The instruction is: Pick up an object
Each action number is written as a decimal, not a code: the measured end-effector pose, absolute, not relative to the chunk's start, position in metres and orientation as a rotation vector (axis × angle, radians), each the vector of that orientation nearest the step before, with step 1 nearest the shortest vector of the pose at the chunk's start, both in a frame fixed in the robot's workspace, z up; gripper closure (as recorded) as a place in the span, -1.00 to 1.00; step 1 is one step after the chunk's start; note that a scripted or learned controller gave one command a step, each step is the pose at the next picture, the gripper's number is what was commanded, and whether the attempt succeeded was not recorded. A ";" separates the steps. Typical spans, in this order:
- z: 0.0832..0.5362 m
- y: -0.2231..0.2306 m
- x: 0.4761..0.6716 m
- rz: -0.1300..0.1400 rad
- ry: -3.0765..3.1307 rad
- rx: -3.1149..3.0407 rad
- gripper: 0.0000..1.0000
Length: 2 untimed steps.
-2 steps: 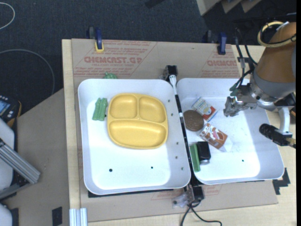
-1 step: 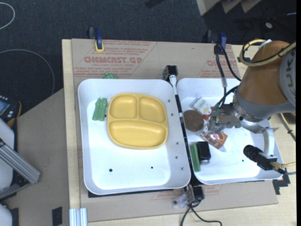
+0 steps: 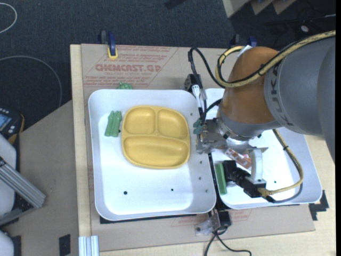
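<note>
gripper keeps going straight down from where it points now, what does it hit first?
Probably the floor of the right bin, near its left wall. The gripper points down there, and the green block lies just beside that line, so it might get clipped; depth is unclear from this slant.

Shallow white plastic bin (image 3: 149,188) beside a second white bin (image 3: 277,164), both on a brown board with red lettering (image 3: 154,63), blue-and-yellow clamp (image 3: 111,44) at its far edge, dark carpet (image 3: 53,15) around.

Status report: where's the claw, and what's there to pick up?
Claw over right bin, no catch visible. Green block beside it by the bin's left wall. Yellow plate, second green piece in left bin.
</note>
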<state>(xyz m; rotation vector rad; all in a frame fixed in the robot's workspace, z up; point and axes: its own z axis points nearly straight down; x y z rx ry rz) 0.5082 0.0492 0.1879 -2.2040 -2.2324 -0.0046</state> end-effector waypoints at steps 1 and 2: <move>0.308 0.097 0.480 -0.020 -2.235 -2.215 1.00; 0.420 0.079 0.481 -0.021 -2.229 -2.227 1.00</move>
